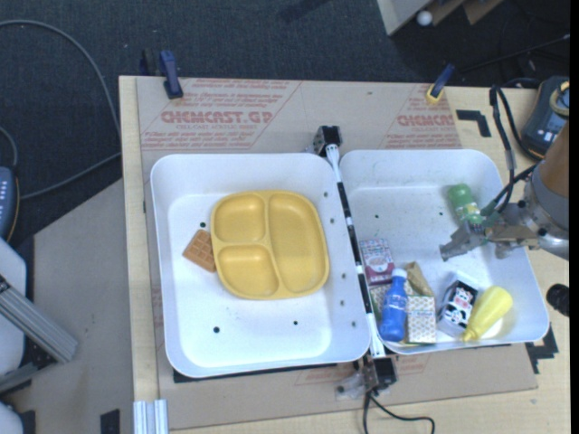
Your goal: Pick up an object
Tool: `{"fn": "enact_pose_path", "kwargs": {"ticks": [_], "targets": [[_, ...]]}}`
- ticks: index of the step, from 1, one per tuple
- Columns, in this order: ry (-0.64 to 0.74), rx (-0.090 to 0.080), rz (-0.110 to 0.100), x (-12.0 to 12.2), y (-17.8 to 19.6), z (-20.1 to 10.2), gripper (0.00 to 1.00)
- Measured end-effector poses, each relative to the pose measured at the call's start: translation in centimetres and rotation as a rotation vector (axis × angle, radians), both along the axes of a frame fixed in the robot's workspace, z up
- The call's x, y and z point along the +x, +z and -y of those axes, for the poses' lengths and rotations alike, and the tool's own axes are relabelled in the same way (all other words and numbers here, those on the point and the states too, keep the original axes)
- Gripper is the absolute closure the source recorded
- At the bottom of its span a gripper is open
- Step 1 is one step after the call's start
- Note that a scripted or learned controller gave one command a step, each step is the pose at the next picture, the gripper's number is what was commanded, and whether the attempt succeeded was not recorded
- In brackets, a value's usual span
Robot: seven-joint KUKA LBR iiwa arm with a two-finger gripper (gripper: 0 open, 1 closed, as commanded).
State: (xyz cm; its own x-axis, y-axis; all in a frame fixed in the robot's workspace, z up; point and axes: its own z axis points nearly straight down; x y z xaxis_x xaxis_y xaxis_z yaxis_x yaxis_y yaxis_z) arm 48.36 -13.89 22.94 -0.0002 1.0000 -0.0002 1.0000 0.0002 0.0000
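Over the right bin [412,172] — the claw [460,245], beside a green bottle [465,202].

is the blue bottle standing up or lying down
Lying down. The blue bottle rests lengthwise on the right bin's floor, white cap toward the top of the view.

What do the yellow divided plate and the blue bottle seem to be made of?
The yellow divided plate looks like moulded plastic with a smooth, matte finish: its colour is even and its three compartments have rounded edges. The blue bottle also looks like plastic, slightly glossy, with a white cap; its small size leaves that less certain.
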Motion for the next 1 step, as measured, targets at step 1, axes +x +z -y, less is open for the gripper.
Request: {"fn": "enact_pose_path", "kwargs": {"ticks": [1], "targets": [[0.000, 0.000, -0.001, 7.47, -10.51, 3.29, 0.00]]}}
